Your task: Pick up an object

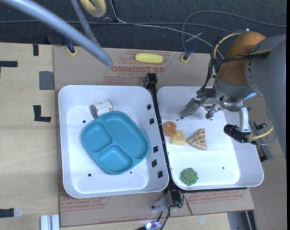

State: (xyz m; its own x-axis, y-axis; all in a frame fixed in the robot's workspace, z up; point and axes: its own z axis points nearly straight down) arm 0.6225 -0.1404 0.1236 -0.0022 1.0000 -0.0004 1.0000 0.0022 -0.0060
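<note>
right bin (240, 174) holds pizza slice (198, 139), broccoli (189, 176), cheese (178, 138), donut (169, 127) | gripper (200, 107) above them, fingers apart, nothing held | risk: cheese touches donut, fingers may nudge both

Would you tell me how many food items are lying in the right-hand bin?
4: a donut and cheese block near the left wall, a pizza slice mid-bin, and broccoli toward the front.

A bulky grey arm (274, 75) with an orange band (240, 56), looping cables and a dark metal pincer (197, 107).
</note>
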